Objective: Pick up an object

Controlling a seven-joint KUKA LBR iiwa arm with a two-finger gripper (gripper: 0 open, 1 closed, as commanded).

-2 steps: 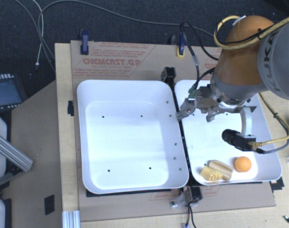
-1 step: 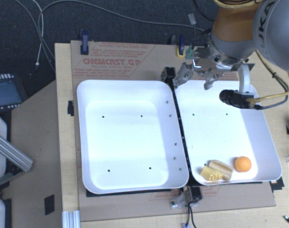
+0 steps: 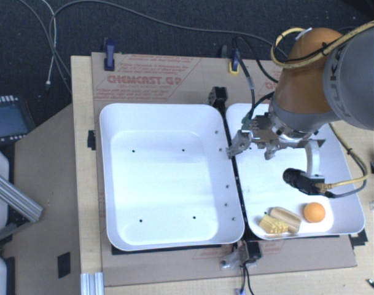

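While the pincer [image 3: 253, 145] hangs above, the orange ball [image 3: 314, 212] lies well apart.

glossy white plastic bins [image 3: 168, 115], matt wooden bench [image 3: 82, 165]

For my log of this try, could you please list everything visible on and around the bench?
Left bin: one, white, left half of the bench.
Right bin: one, white, beside it.
Orange ball: one, orange, right bin, near corner.
Yellow corn-like piece: one, right bin, left of the ball.
Tan oblong piece: one, just behind it.
Clamps: two, blue, bench's far edge.
Arm: one, grey and orange, over the right bin.
Gripper: one, metal, above the bins' shared edge.
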